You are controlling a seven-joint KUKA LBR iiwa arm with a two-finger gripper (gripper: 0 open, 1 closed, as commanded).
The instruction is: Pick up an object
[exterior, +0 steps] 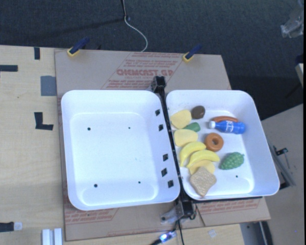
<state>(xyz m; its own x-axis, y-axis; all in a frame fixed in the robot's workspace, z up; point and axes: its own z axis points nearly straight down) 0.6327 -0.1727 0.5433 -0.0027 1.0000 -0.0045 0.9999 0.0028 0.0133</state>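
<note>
The right bin holds several toy foods, crowded toward its left half. A blue bottle lies on its side, touching an orange sausage just behind it. A brown doughnut sits in the middle, with a green bunch of grapes to its lower right. Yellow bananas lie beside a tan cracker near the front. Two yellow pieces rest against the left wall with a small green item between them. A dark brown ball lies near the back.
The left bin stands beside the right one, joined along a black divider. Both rest on a cardboard sheet clamped at its back corners. A blurred grey shape sits at the upper right edge.
</note>
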